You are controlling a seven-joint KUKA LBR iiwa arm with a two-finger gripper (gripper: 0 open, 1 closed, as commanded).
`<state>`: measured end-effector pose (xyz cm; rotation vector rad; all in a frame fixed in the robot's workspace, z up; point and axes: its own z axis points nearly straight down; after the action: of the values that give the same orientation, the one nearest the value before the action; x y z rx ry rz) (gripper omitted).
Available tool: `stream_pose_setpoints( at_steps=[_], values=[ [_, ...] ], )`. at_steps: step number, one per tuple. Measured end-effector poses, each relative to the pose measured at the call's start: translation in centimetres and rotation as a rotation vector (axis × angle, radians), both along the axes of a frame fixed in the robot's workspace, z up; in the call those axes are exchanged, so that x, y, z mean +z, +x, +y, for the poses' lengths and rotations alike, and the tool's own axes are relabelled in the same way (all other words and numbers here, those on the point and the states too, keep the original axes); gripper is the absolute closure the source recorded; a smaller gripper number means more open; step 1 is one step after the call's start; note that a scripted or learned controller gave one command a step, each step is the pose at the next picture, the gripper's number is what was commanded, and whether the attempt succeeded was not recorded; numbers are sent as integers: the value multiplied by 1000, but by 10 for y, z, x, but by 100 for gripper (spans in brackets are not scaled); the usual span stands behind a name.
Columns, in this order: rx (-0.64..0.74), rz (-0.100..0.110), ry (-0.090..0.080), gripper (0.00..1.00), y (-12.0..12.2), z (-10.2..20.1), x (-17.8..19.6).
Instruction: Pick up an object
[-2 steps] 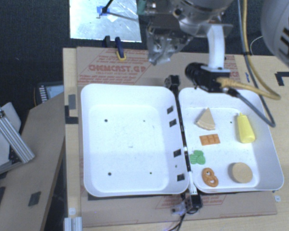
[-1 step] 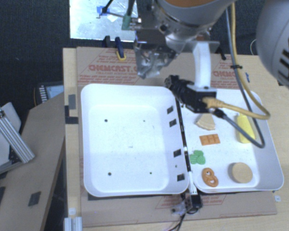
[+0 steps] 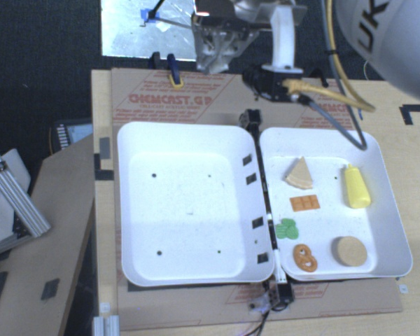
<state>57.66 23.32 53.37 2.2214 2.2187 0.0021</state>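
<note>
My gripper hangs high above the back edge of the bench, over the cardboard behind the left bin, with nothing seen between its fingers. In the right bin lie a tan wedge, a yellow mustard bottle, an orange waffle square, a green leafy piece, a pretzel and a round tan bun. All of them rest on the bin floor, far from the gripper.
A black divider with clips runs between the two bins. A yellow cable and a grey hose drape over the right bin's back edge. An aluminium rail stands at the left.
</note>
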Motion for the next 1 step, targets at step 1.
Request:
stream_pose_setpoints(
  at_steps=[1],
  values=[
    [0,17,-6,100,-41,-30,-143]
  ],
)
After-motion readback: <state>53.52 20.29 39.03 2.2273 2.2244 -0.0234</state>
